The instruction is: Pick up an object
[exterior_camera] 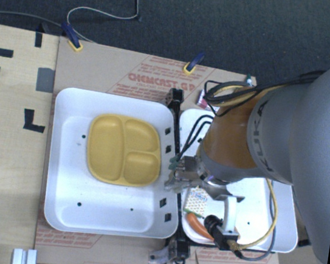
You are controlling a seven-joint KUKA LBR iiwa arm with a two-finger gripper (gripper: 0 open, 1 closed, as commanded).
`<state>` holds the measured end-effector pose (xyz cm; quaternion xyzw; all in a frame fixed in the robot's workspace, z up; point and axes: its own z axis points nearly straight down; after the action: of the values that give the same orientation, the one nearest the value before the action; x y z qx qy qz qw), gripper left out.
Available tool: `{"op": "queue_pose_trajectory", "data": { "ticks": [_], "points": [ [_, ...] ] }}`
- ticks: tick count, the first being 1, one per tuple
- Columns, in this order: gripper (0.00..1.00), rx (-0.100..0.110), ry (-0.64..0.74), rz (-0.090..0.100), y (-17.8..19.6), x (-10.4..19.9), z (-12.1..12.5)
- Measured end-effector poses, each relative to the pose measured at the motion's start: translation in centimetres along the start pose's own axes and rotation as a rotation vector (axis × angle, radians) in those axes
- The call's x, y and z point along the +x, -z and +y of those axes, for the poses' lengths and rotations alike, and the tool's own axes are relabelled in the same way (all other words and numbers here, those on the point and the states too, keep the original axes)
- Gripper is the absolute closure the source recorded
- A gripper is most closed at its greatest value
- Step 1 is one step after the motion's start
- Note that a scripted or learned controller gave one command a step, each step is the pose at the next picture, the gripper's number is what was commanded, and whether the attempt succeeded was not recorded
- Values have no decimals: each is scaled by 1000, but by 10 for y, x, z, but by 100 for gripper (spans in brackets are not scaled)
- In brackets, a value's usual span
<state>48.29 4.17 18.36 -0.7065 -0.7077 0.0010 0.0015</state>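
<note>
The arm [304,127] is bulky and grey; an orange band [229,135] rings it; black and yellow cables [260,235] loop along it.

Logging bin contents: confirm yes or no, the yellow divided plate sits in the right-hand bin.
No: the yellow divided plate lies in the left bin, while the arm reaches over the right bin.

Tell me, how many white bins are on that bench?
2. The left bin holds a yellow divided plate. The right bin lies mostly under the arm, so more may be hidden there.
</note>
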Motion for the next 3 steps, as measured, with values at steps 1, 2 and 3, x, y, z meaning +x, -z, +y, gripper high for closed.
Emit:
{"op": "queue_pose_trajectory", "data": {
  "ticks": [1, 2, 3],
  "points": [
    [0, 0, 0, 0, 0, 0, 0],
    [0, -1, -2, -1, 0, -62, 0],
    [0, -1, 0, 0, 0, -21, 0]
  ]
}}
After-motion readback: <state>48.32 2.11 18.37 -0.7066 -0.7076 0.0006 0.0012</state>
